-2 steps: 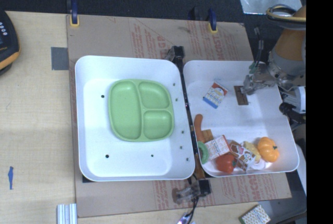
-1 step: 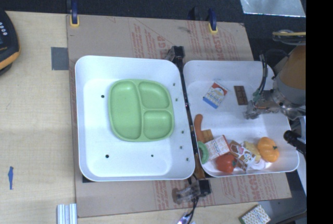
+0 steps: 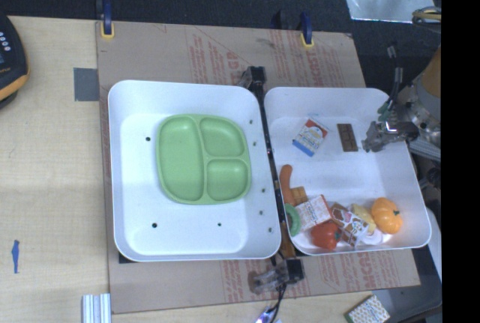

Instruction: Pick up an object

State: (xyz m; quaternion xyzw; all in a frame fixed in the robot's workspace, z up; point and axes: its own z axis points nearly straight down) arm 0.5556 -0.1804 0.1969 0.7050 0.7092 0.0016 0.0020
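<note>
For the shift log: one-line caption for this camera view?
Gripper poised at right bin's far edge near brown bar; green divided plate in left bin.

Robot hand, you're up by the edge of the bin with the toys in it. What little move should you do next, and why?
Probably a short slide left and down toward the small brown block. The gripper sits over the right bin's far right edge with nothing between its fingers, and that block is the nearest thing. It also lies apart from the others, unlike the crowded pile around the orange fruit.
</note>
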